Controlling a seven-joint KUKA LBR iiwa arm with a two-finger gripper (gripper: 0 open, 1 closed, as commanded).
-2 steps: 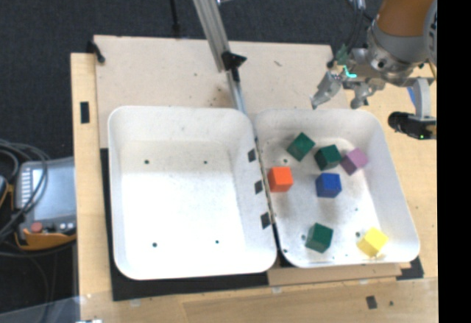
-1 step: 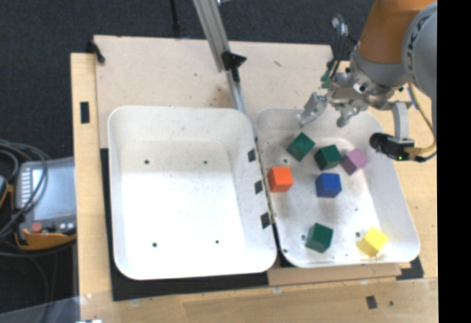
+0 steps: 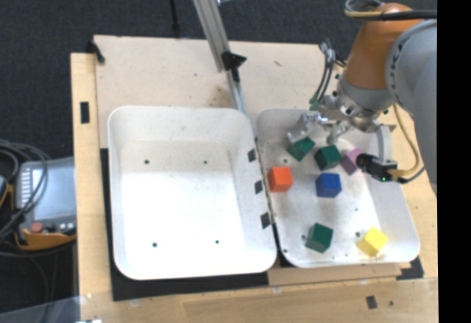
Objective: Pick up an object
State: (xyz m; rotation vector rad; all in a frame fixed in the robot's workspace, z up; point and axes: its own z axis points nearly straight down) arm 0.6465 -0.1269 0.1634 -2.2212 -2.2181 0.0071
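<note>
My gripper (image 3: 322, 129) hangs over the far end of the right bin (image 3: 390, 204), below the orange wrist band. Just beneath it lie a green block (image 3: 299, 148) and a dark green block (image 3: 327, 158), with a purple block (image 3: 349, 161) to their right, partly hidden by a black part on the arm. Further forward in the same bin are an orange block (image 3: 280, 179), a blue block (image 3: 328, 185), another green block (image 3: 319, 237) and a yellow block (image 3: 372, 242). Whether the gripper touches any block cannot be made out.
The left bin (image 3: 184, 189) is beside the right one, their rims meeting in the middle. A slanted metal rail (image 3: 210, 12) rises from behind the bins. A pendant with cables (image 3: 40, 204) lies off the bench at the left.
</note>
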